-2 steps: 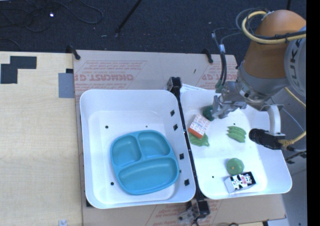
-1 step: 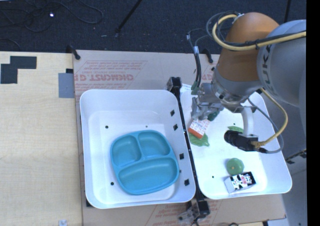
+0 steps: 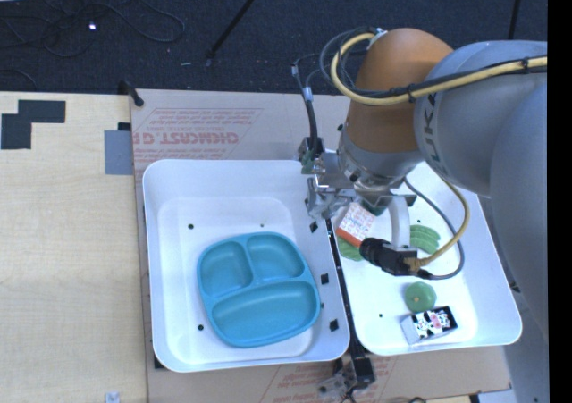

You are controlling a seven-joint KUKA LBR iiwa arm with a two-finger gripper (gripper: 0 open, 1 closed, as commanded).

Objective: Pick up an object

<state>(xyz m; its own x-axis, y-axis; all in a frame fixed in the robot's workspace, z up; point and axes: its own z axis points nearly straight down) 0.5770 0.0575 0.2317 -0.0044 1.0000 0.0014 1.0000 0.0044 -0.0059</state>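
Camera view, items:
- Arm (image 3: 393, 88): enters from right, wrist low over centre of frame, at the top of the wall between the bins; prob. placed for a reach into the right bin.
- Fingers: hidden under wrist, can't tell if released or clenched.
- Left bin (image 3: 161, 214): blue tray (image 3: 257, 289), lying flat.
- Right bin (image 3: 483, 303): orange-white card (image 3: 356, 224) just under wrist; green pieces (image 3: 420, 292); black-white tag (image 3: 431, 323) lower right. Likely targets.
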